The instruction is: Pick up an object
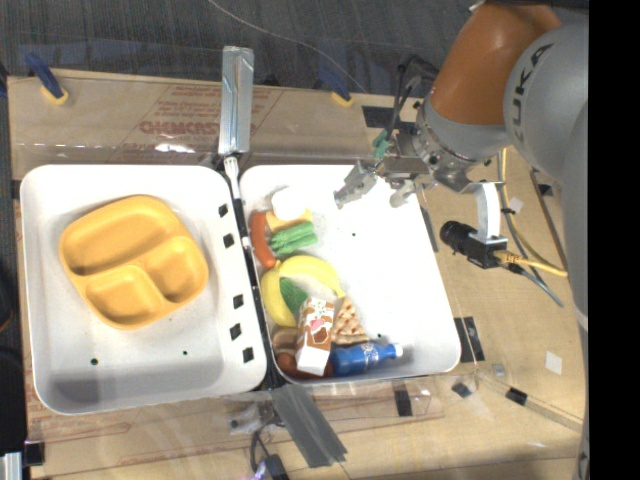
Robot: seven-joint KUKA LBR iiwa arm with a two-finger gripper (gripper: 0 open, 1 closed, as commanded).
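I see toy food heaped along the right bin's left wall: red sausage (261,238), green ridged veg (294,236), yellow banana (300,273), small carton (316,336) upright, blue bottle (362,357) lying flat nr front.

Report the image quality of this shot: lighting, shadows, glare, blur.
Camera view: even, soft lighting; a faint grey shadow in the left bin near its lower left corner; mild sheen on the orange band; the gripper looks slightly soft; the yellow tray is sharp.

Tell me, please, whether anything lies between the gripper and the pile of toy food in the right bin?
Nothing visible does. The gripper hangs open over the right bin's far edge, and only bare white floor separates it from the toy food heaped along the bin's left wall.
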